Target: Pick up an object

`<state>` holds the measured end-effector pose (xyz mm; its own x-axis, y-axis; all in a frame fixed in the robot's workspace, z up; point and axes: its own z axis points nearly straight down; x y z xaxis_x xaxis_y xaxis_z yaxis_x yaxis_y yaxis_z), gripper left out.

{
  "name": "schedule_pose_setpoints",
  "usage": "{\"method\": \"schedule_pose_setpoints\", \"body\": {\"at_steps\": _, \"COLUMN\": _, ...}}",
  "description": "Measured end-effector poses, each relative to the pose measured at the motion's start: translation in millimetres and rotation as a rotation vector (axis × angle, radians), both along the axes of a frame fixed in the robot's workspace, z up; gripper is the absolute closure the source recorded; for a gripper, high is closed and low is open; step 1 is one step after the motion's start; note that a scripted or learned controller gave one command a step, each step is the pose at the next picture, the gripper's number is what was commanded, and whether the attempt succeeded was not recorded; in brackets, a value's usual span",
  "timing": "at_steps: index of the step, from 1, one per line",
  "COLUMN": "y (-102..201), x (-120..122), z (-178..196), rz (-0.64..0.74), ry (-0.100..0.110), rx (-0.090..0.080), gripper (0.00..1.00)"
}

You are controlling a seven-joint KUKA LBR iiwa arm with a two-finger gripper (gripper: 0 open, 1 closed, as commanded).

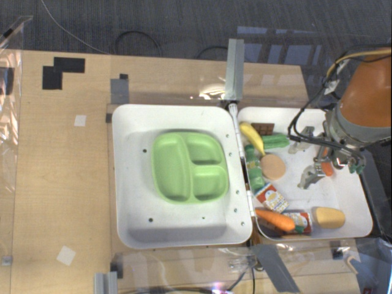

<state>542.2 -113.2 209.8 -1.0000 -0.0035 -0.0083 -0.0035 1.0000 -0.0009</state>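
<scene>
Over right bin [361,195] | my gripper [313,175] hangs low, nothing visibly held, opening: cannot tell | carrot [275,220], banana [252,138] unlifted | pick pending

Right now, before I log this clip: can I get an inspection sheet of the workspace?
Surface: wooden bench bearing left bin and right bin.
Job's things: banana, carrot, round tan piece, yellow block, all in right bin.
Clutter: green divided tray in left bin.
Grippers: pincer over right bin, nothing seen between its fingers.
Cables: black loops at the wrist.
Surroundings: grey carpet.
</scene>
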Motion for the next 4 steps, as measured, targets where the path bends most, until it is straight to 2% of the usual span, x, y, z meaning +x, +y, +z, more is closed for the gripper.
{"method": "schedule_pose_setpoints", "body": {"at_steps": 1, "y": 19, "x": 32, "z": -105, "rz": 0.053, "ry": -0.019, "rx": -0.003, "gripper": 0.00}}
{"method": "schedule_pose_setpoints", "body": {"at_steps": 2, "y": 31, "x": 63, "z": -120, "rz": 0.122, "ry": -0.008, "rx": -0.001, "gripper": 0.00}}
{"method": "schedule_pose_setpoints", "body": {"at_steps": 3, "y": 15, "x": 1, "z": -119, "rz": 0.063, "ry": -0.009, "rx": -0.001, "gripper": 0.00}}
{"method": "schedule_pose_setpoints", "body": {"at_steps": 4, "y": 10, "x": -38, "z": -118, "rz": 0.017, "ry": -0.015, "rx": -0.002, "gripper": 0.00}}
